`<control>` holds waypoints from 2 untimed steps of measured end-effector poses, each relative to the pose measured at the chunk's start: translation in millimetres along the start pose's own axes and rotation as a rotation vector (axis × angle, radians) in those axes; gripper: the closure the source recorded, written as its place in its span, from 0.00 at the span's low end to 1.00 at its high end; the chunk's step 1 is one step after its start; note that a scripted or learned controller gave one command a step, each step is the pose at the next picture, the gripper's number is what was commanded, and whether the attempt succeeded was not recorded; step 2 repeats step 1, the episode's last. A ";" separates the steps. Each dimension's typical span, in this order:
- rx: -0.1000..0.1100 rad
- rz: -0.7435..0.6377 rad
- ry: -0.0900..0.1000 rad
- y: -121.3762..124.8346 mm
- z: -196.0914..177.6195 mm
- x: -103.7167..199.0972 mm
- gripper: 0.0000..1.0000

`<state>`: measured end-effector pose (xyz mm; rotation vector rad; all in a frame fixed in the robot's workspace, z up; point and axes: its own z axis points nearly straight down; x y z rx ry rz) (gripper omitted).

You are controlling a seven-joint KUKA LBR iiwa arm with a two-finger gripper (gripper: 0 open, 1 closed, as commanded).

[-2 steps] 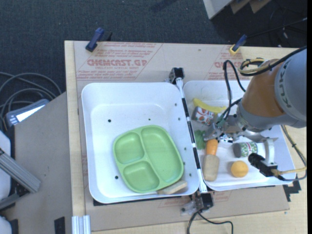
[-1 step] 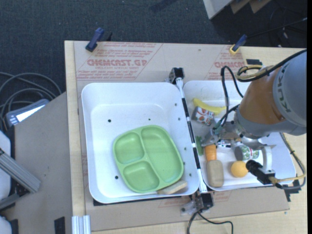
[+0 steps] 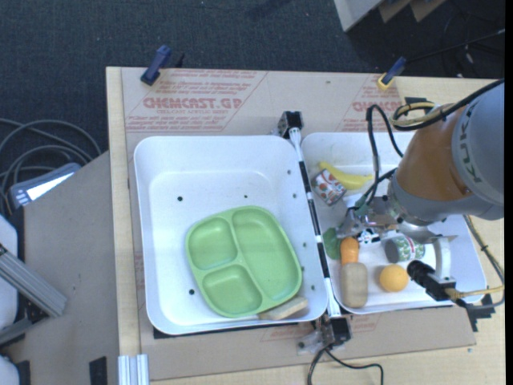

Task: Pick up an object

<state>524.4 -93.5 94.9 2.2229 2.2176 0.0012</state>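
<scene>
You've got glossy white plastic bins (image 3: 160, 215), a smooth matt green plastic tray (image 3: 240, 259), and a brown printed cardboard-like bench (image 3: 200, 103).

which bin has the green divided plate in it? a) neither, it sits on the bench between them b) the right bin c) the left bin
c, the green divided plate lies flat inside the left bin, while the right bin holds the banana, the orange ball and other small things under the arm.
</scene>
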 end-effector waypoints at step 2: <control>0.002 -0.003 0.001 7.7 -89.7 58.3 1.00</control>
